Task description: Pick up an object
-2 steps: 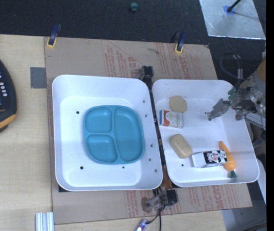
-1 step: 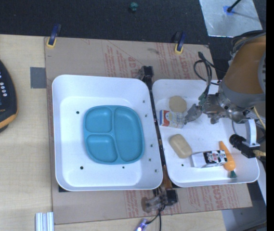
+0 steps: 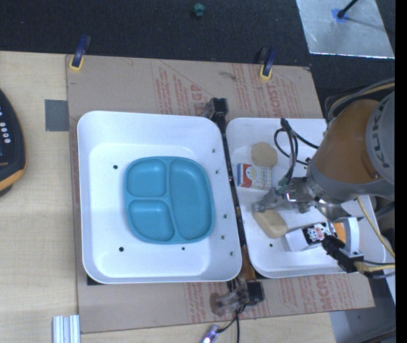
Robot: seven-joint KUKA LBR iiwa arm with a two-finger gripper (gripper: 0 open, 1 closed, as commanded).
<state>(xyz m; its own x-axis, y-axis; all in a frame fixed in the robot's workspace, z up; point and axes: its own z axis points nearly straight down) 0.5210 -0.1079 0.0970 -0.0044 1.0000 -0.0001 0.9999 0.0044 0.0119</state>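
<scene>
While the arm (image 3: 350,148) reaches over the right bin (image 3: 260,263), its gripper (image 3: 273,200) hangs low just above a tan block (image 3: 271,224); finger spread cannot be made out. Far of it lie a small carton (image 3: 252,176) and a beige disc (image 3: 264,153). Left bin (image 3: 96,191) holds a blue divided plate (image 3: 169,199).

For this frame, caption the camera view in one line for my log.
Arm's gripper low in right bin among small items; blue divided plate lies in left bin.
</scene>
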